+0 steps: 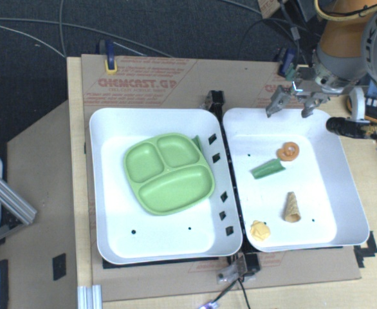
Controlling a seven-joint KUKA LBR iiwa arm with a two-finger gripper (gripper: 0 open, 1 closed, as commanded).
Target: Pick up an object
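So the claw (293,107) is hanging over the far rim of the right shallow white bin (343,192), fingers spread apart with nothing between them. Nearer the camera from it, inside that bin: a small orange ring (289,151), a green stick-shaped piece (267,168) just beside it, a tan cone (292,207), and a little yellow lump (260,230). Off to the claw's left, the other white bin (108,198) holds a green plastic divided plate (168,172).
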